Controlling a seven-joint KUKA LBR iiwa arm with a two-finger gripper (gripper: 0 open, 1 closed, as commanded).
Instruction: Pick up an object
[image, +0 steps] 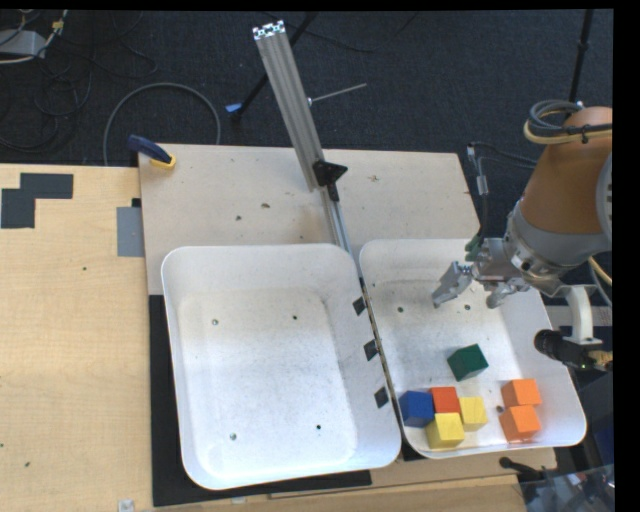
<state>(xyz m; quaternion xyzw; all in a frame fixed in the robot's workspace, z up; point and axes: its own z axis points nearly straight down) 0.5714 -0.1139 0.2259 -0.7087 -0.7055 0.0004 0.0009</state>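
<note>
Seen from above at a slant: two shallow white bins side by side on a pale worktop (400, 195). Taking the right bin (560, 425) as the landmark: clustered at its near edge, a blue cube (416, 406), a red cube (445, 399), two yellow cubes (447, 430) (472, 411) and two orange cubes (521, 392) (519, 422), all touching or nearly so; just beyond them toward its middle, apart from the cluster, a green block (467, 361). Over its far half, the gripper (470, 285), jaws spread apart with nothing between them, hanging clear of every block. Probably poised for a descent, and judged the easiest target, the green block, with free room all round; the packed cubes likely awkward, neighbours crowding any finger. Left of the right bin, the left bin (200, 270), with small black clips (371, 350) along the shared edge. Beyond the right bin, a slanted aluminium rail (292, 105) rising from the worktop, clear of the approach. Far left of it, a blue and yellow clamp (150, 150) at the worktop's corner.
</note>
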